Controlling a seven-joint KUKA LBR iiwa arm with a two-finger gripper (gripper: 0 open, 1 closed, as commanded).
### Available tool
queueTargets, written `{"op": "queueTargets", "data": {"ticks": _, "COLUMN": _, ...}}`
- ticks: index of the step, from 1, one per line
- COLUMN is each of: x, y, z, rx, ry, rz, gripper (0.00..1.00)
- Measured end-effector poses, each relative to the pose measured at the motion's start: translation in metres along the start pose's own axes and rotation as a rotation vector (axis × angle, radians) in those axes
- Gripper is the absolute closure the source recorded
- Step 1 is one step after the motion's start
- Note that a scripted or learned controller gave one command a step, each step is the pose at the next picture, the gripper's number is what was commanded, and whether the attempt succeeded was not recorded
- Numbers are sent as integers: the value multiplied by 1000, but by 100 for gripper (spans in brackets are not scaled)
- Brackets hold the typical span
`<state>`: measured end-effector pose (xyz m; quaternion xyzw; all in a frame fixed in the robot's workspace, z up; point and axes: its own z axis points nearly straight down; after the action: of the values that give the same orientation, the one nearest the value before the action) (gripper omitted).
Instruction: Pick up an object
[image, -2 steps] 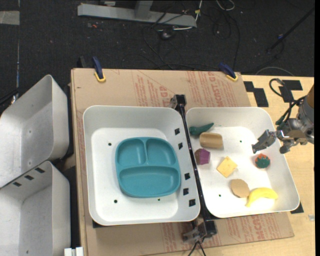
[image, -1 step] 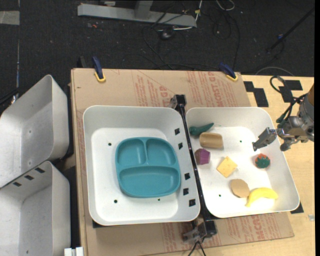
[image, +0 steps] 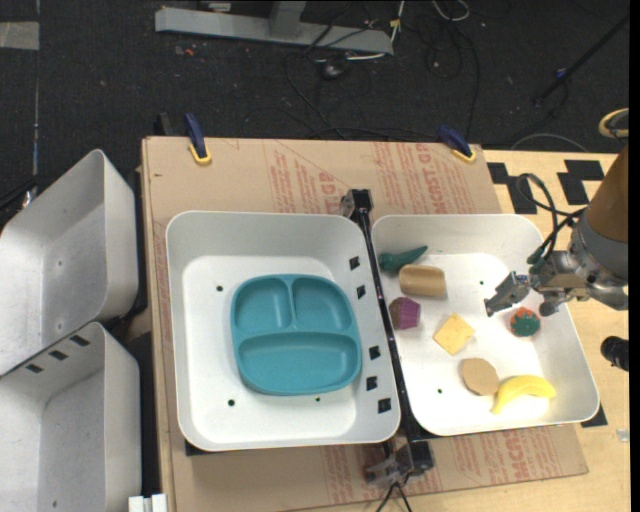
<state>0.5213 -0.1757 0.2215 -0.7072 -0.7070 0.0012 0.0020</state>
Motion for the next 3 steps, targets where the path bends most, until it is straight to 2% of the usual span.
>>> {"op": "queueTargets", "data": {"ticks": 1, "x": 0, "y": -8, "z": 46, "rx": 1, "ry": 0, "rz": 2, "gripper": 0}}
{"op": "queueTargets", "data": {"ticks": 2, "x": 1, "y": -11, "z": 110, "rx": 2, "ry": 1, "rz": 2, "gripper": 0}}
{"op": "queueTargets", "data": {"ticks": 3, "x": 1, "y": -9, "z": 96, "rx": -5, "ry": -1, "rz": 4, "gripper": 100}}
